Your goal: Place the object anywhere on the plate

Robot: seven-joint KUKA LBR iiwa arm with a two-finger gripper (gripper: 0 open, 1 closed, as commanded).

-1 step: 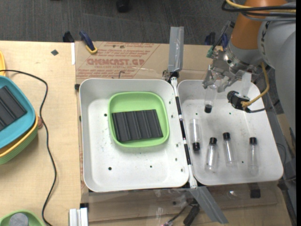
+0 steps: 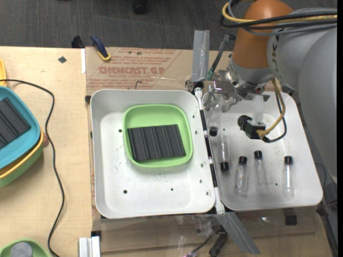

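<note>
Your one grey KUKA arm [image 2: 308, 74] reaches in from the right side of the camera view, its broad, pale links taking up the upper right corner. The rounded orange band [image 2: 262, 28] above the wrist sits high in the view, with yellow and black cables looping over its top and trailing off to the right. Below the band, the wrist points downward and a little to the left, ending in the metallic two-finger end effector [image 2: 217, 92]. From this slant you cannot make out how the end effector stands. A black and yellow cable hangs beneath the wrist.
</note>
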